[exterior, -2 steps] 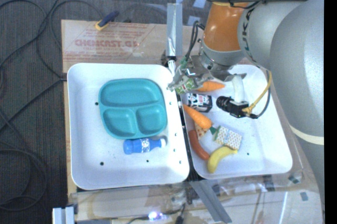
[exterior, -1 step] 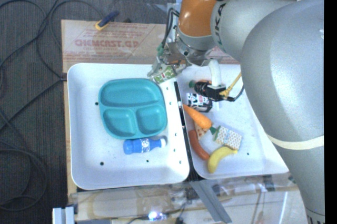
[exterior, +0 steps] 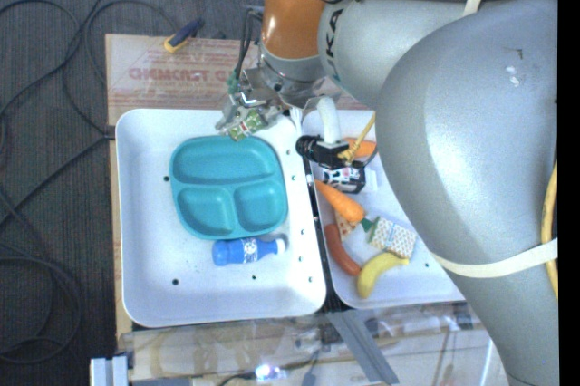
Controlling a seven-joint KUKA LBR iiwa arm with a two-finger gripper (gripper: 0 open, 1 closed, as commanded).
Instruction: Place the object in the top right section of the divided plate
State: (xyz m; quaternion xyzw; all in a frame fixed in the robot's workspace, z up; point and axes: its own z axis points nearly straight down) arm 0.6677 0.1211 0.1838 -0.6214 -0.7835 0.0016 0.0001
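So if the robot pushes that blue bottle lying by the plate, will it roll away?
Probably. The blue bottle lies on its side and looks round, so a sideways nudge could roll it. It seems small and likely light, so it should slide easily on the smooth white bin. The teal plate beside it might stop it.

Teal divided plate [exterior: 228, 185] lies flat (three sections) in left bin [exterior: 145, 266].

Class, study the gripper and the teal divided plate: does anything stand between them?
Nothing visible does. The gripper hangs right at the upper right rim of the divided plate. The blue bottle lies beside the plate's lower edge, away from that path.
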